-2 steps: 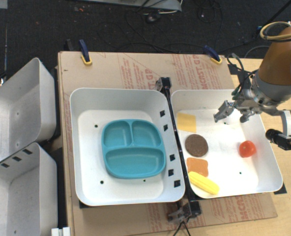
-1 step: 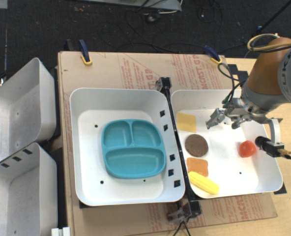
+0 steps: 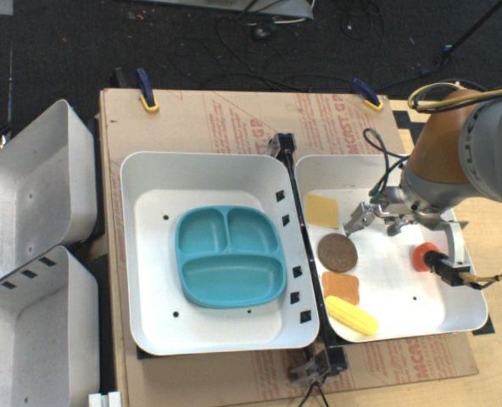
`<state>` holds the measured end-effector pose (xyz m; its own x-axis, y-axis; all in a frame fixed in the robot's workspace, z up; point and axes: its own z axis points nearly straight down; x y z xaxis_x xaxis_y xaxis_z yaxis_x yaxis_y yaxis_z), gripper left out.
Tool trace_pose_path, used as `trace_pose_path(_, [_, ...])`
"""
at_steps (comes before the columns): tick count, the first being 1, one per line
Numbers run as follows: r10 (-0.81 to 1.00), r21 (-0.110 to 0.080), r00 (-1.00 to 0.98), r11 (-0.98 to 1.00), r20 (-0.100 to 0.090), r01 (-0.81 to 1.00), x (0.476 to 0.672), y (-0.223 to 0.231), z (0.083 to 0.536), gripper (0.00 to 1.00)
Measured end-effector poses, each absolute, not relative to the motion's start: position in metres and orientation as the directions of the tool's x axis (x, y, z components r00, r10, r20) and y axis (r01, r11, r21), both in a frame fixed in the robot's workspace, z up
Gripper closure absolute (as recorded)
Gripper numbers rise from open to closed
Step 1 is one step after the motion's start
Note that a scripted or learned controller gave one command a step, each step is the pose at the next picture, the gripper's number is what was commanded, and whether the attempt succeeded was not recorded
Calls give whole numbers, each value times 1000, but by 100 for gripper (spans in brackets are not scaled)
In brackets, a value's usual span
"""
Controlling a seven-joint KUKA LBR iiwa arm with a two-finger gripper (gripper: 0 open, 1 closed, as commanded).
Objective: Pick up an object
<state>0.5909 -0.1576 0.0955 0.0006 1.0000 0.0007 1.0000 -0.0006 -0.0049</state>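
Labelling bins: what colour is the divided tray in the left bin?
Teal blue; the divided tray shows plainly in the camera view, lying flat in the left bin.

In the right bin (image 3: pixel 463 312), a flat yellow square (image 3: pixel 323 211) is laid at the far left; a brown disc (image 3: pixel 337 252) is set nearer, then an orange piece (image 3: pixel 342 287) touching a yellow corn-like item (image 3: pixel 352 316). A red object (image 3: pixel 422 257) is seen at right.

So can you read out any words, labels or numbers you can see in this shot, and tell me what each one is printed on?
Red printing on the cardboard sheet under the bins, along its far edge: too blurred and tilted to read.
Red printing on the cardboard's near edge, bottom right: also too blurred to read.
No text can be made out on the teal divided tray, the food items or the gripper.
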Motion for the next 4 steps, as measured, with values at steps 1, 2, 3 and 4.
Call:
trace_pose_path(1, [1000,2,1,-1,-1,1000,593,-158,109,100])
trace_pose_path(2, [1000,6,-1,1,-2,1000,591,-161,173,100])
trace_pose_path(3, [1000,7,-3,3,-2,1000,593,-161,226,100])
trace_pose_path(4, [1000,5,-3,3,-2,1000,594,-161,264,100])
